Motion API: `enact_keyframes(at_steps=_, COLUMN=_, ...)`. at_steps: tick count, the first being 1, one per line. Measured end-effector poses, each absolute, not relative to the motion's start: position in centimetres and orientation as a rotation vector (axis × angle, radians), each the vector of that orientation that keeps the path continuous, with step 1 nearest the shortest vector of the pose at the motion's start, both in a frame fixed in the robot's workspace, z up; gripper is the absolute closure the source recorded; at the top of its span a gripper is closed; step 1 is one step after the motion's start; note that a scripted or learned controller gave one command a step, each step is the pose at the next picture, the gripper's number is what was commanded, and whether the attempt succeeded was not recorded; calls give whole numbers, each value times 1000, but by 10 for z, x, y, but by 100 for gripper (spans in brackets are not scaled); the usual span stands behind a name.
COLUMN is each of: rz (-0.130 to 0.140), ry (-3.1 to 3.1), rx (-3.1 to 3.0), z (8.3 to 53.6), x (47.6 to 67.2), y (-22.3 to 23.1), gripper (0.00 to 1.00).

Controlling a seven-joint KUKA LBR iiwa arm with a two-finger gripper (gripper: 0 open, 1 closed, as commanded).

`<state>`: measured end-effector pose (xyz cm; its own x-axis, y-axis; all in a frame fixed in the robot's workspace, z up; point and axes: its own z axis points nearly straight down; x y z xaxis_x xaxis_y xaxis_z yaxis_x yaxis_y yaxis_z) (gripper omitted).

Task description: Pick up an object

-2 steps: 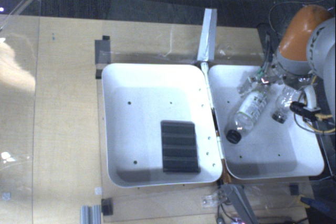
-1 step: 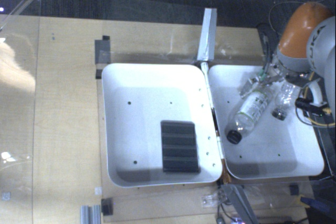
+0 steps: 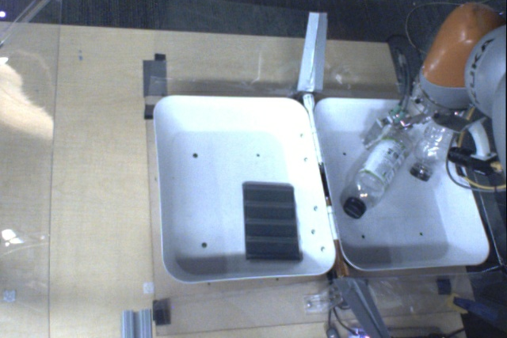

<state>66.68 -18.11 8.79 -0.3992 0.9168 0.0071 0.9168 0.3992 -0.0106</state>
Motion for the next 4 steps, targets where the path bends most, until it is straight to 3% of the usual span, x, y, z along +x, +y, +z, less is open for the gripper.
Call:
enact_keyframes(at_steps=1, rz=16, ry=-2676, rx=-1623, z=88, x=666, y=-183, gripper=0)
enact_keyframes(at_steps=2, rz=-7, ry=-2673, rx=-1596, z=88, x=668, y=-196, gripper=0)
enact_keyframes(at_steps=3, rz=15, ry=-2787, rx=-1405, z=87, x=664, y=-197, gripper=0)
enact_keyframes(at_steps=4, rz=-8, ry=-2904, rx=-1227, z=90, x=585, y=-135, gripper=0)
